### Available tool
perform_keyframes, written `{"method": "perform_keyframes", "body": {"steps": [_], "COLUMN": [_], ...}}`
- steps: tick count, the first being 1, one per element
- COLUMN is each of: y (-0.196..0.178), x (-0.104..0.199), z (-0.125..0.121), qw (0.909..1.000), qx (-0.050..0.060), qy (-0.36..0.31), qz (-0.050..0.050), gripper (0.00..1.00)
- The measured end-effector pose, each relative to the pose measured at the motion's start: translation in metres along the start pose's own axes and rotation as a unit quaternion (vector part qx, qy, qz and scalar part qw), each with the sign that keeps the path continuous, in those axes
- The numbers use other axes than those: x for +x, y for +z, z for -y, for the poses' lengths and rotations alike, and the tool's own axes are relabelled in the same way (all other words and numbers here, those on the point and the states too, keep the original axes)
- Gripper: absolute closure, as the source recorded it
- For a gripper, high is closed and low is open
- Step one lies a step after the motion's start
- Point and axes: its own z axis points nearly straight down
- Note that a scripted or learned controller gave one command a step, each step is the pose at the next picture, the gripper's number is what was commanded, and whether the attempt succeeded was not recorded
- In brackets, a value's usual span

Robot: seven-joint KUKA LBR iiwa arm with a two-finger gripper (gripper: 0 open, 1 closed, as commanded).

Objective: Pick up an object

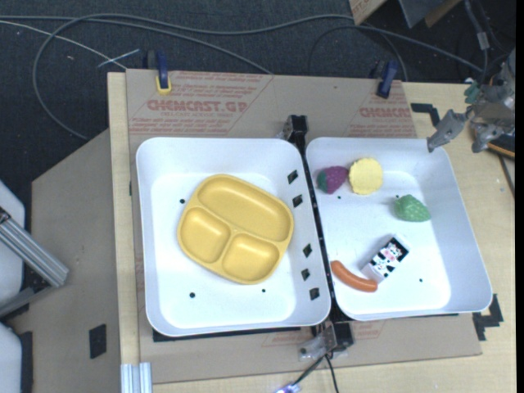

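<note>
The right bin (458,219) holds several small things: a purple piece (332,179), a round yellow piece (366,176), a green lump (412,209), a black-and-white cow-patterned block (387,258) and an orange sausage (354,276). My gripper (458,137) hangs over the bin's far right corner, well above and to the right of the green lump. Its fingers are spread and nothing is between them.
A yellow divided plate (236,228) lies in the left bin (155,219). A black divider with clips (304,219) runs between the bins. Blue clamps (162,70) hold the board at the back, and cables cross the dark floor behind.
</note>
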Motion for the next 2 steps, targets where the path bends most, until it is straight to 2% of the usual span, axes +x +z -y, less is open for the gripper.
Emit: {"method": "perform_keyframes", "body": {"steps": [1, 2], "y": [-0.008, 0.036], "x": [0.001, -0.002], "z": [-0.002, 0.003], "qw": [1.0, 1.0], "qx": [-0.007, -0.004], "qy": [-0.002, -0.001], "qz": [0.002, 0.001], "gripper": [0.0, 0.0]}}
